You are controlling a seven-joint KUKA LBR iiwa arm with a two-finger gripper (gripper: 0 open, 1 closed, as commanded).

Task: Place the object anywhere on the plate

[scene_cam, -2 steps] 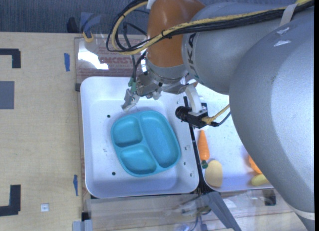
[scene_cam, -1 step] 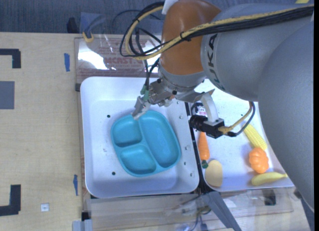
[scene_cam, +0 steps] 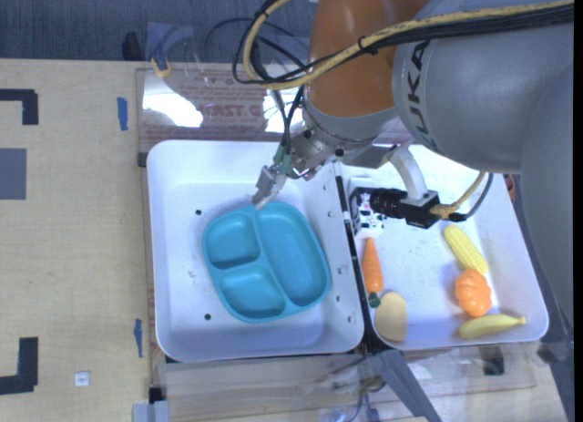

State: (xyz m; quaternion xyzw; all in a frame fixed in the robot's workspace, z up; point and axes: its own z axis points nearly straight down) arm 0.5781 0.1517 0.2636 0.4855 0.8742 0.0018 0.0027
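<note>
A light blue plate (scene_cam: 264, 265) with three compartments lies in the left white bin (scene_cam: 173, 256), towards its right side. My gripper (scene_cam: 266, 190) hangs over the plate's far edge, reaching down from the orange-banded wrist above it. I see no object between it and the plate. In the right bin (scene_cam: 515, 229) lie an orange carrot (scene_cam: 372, 265), a pale yellow pear-shaped fruit (scene_cam: 392, 315), a corn cob (scene_cam: 465, 247), an orange fruit (scene_cam: 473, 293) and a banana (scene_cam: 490, 324).
The arm's grey body covers the right bin's far part. A black fitting with cables (scene_cam: 401, 206) sits over the divider between the bins. A light wooden bench top (scene_cam: 64, 256) stretches to the left.
</note>
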